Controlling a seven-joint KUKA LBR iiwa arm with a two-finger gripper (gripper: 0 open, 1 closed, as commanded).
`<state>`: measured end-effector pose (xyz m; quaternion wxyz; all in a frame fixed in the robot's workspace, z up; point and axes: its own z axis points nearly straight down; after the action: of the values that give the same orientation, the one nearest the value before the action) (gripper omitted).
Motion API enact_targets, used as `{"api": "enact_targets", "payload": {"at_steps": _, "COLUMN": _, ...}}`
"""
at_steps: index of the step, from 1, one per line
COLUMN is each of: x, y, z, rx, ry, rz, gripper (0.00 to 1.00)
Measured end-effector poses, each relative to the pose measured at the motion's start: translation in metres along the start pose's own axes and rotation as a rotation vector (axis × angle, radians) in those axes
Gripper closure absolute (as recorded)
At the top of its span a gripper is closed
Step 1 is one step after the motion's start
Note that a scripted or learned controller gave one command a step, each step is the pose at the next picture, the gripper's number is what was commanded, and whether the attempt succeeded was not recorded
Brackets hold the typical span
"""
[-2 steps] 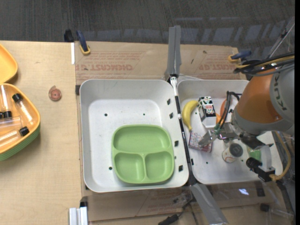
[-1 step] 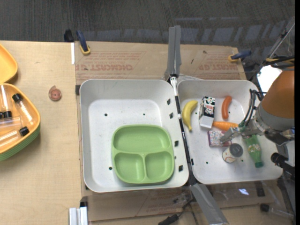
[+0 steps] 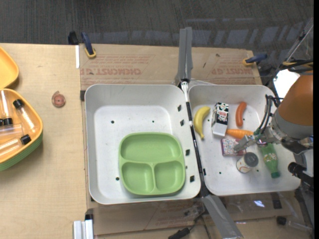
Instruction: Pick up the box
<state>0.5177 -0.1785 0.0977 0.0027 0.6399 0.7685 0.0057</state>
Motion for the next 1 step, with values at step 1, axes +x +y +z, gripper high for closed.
{"api": "enact_targets", "payload": {"at_steps": 1, "x": 0.0114, "y": 0.0193, "z": -0.0288, "rx": 0.012, "ry": -0.003, "rz": -0.157, "gripper": 0.00}}
